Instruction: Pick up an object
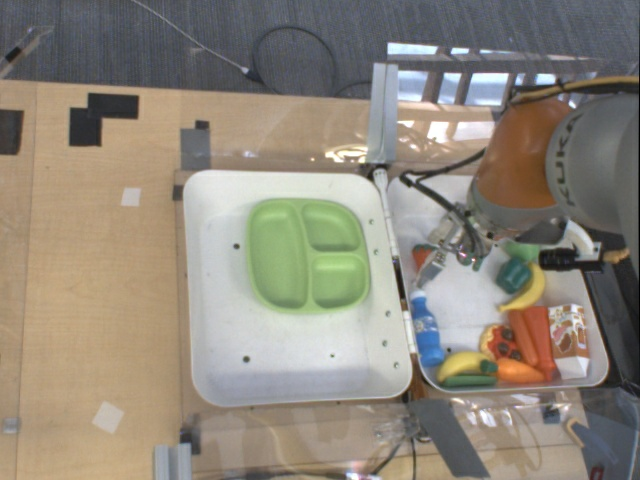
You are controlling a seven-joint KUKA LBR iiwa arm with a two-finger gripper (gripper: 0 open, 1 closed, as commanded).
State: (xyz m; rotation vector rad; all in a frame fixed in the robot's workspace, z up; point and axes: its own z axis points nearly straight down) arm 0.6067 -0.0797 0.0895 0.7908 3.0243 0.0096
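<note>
- Left bin (215, 368): a shallow white tray with rounded corners, holding a green divided plate (305, 253) with three compartments, one long at the left and two smaller at the right. The plate lies flat in the upper middle of the bin.
- Right bin (600, 363): a second white tray touching the left bin along a shared edge. It holds the loose objects listed below.
- Blue bottle (427, 330): lies along the left wall of the right bin, its white cap end toward the top.
- Small red item (424, 259): rests just beside the gripper, near the left wall; its kind cannot be told.
- Banana (529, 289): curved and yellow, lying right of centre, with a green block (516, 273) touching its upper end.
- Carrot-like orange pieces (532, 336): cluster near the bottom of the bin, beside a small printed carton (568, 330) at the right wall.
- Second yellow fruit (462, 364) and a green pod-like item (476, 379): lie along the bottom rim.
- Gripper (452, 245): hangs low over the upper left of the right bin, below the orange band of the arm (540, 153). Whether the pincer is apart or together cannot be told; nothing is seen between its tips.
- Bench (90, 298): pale wood, with black marker patches (100, 116) at the upper left.
- Floor (200, 18): dark grey carpet beyond the bench, crossed by a thin cable (290, 58).
</note>
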